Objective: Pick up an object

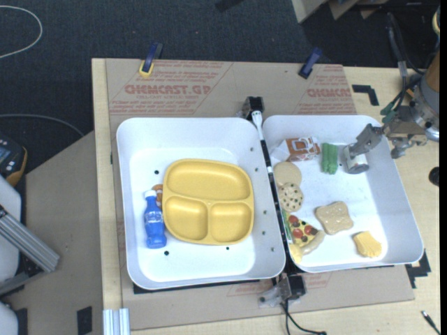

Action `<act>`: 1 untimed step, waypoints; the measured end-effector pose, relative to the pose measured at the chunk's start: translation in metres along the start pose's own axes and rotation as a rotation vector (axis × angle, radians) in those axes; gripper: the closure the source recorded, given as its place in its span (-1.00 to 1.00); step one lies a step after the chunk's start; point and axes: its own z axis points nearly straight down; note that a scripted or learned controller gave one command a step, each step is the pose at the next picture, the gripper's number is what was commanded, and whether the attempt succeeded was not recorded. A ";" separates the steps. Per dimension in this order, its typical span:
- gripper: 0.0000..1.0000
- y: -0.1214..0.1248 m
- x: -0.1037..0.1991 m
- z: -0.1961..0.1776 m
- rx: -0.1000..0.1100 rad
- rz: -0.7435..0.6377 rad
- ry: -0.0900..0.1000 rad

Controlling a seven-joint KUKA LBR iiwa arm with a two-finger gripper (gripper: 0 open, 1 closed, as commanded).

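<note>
My gripper [355,162] hangs over the upper right part of the right bin [398,187], just right of a green object [330,158] and apart from it. Nothing shows in its grasp. Also in this bin lie a small brown and white carton [302,147], a plain round cookie [286,173], a chocolate chip cookie [290,197], a slice of toast [334,218], a pizza slice [304,232] and a yellow cheese wedge [367,243].
The left bin [133,159] holds a yellow divided plate [207,201] and a blue bottle [154,220] lying at its left side. The arm's wrist [408,121] reaches in over the right bin's far right rim. Both bins rest on a cardboard sheet [209,86].
</note>
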 end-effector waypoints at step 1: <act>-1.00 0.002 0.000 -0.007 -0.013 -0.003 -0.003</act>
